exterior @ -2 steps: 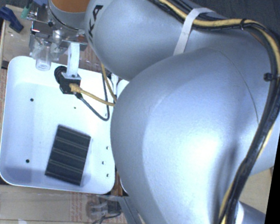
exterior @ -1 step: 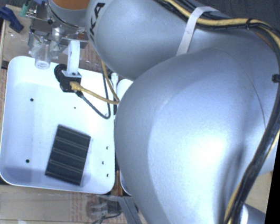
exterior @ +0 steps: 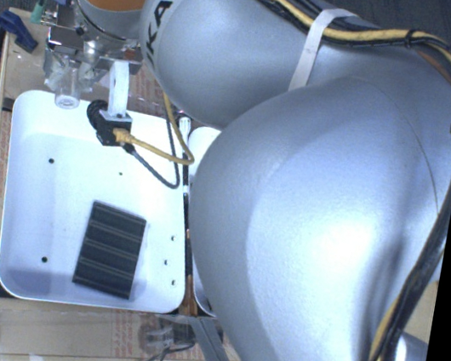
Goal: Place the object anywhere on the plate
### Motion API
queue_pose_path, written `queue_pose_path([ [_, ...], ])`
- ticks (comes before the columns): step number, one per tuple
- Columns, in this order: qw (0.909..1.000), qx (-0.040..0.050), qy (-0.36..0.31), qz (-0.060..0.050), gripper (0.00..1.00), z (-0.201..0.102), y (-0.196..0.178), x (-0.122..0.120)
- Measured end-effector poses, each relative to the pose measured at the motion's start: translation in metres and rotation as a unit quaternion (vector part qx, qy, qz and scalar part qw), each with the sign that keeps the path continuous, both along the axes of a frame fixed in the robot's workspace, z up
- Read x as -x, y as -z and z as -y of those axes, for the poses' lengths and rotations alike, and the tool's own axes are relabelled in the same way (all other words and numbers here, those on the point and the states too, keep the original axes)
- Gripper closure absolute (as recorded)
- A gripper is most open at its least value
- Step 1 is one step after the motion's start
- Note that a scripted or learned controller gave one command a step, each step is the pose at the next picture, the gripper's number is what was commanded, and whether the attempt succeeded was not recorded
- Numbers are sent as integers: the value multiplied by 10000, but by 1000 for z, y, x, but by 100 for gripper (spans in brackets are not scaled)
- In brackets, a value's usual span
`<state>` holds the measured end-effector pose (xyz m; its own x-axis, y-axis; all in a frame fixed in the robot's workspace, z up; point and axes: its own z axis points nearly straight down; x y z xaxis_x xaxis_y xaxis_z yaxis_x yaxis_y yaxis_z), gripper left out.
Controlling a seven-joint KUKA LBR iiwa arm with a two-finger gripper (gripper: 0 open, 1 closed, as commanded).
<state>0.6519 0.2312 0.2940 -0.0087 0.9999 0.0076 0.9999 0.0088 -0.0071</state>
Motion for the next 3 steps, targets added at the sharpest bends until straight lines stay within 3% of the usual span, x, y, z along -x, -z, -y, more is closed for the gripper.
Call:
queue_pose_path([
  [1, 9915, 32, -1302, 22, 100, 39, -58, 67],
  [2, 9983, 47, 586, 12, 100, 48, -73, 136],
  [3, 9640, 69, 2656, -1, 100, 19, 31, 158],
])
